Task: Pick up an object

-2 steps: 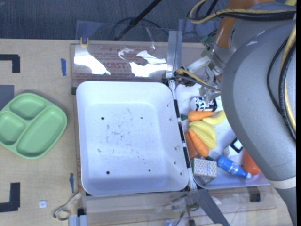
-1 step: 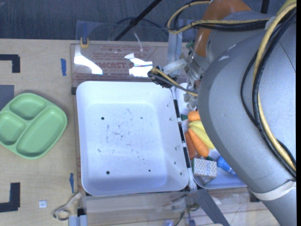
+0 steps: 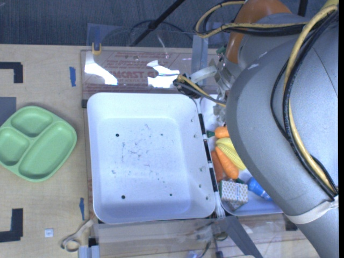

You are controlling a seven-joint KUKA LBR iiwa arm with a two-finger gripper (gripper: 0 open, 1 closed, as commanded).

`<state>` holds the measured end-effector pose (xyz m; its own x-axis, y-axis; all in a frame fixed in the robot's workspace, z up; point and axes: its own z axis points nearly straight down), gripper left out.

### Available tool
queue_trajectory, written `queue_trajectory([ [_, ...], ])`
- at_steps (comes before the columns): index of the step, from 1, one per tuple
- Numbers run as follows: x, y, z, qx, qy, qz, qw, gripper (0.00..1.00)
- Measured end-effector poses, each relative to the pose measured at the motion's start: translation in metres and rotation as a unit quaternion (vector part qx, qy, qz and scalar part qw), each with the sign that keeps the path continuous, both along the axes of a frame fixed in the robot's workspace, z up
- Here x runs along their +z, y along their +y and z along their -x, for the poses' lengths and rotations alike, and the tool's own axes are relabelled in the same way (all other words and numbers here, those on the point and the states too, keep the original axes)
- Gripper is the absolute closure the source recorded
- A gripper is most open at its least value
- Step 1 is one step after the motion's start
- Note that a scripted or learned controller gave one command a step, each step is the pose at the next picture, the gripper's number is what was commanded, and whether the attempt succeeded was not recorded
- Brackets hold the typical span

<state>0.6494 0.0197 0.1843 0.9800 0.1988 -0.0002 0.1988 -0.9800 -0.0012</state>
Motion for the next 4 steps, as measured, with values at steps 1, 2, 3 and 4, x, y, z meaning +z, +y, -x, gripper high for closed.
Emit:
queue_trajectory([
  [1, 0.000, 0.068, -0.010, 0.002, -0.001, -0.0002, 1.0000, 1.00],
  [2, 0.190, -0.019, 0.001, 0.008, 0.000, 0.0006, 1.0000, 1.00],
  [3, 0.189, -0.019, 0.001, 0.008, 0.000, 0.0006, 1.0000, 0.00],
  [4, 0.094, -0.069, 0.028, 0.045, 0.002, -0.0002, 0.9990, 0.00],
])
